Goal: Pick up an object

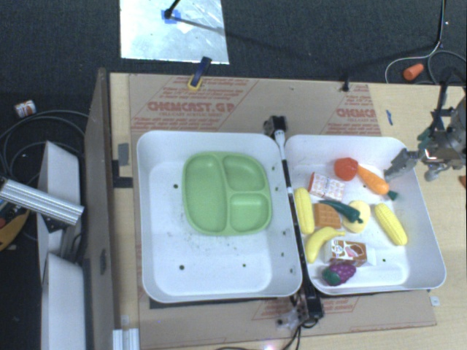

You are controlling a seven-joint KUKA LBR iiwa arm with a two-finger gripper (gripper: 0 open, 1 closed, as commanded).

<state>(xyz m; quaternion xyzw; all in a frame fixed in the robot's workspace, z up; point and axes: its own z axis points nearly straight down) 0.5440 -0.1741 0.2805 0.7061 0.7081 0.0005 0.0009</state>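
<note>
Two white bins sat on cardboard; the right bin held toy food. The gripper hovered open at its far right edge, beside the carrot. It should lower straight, centred over the carrot.

A green divided plate sits in the middle of the left bin. Beyond the bench's far edge a shiny metal sheet lies on the dark floor, and an orange cap rests near the far right corner among cables.
</note>
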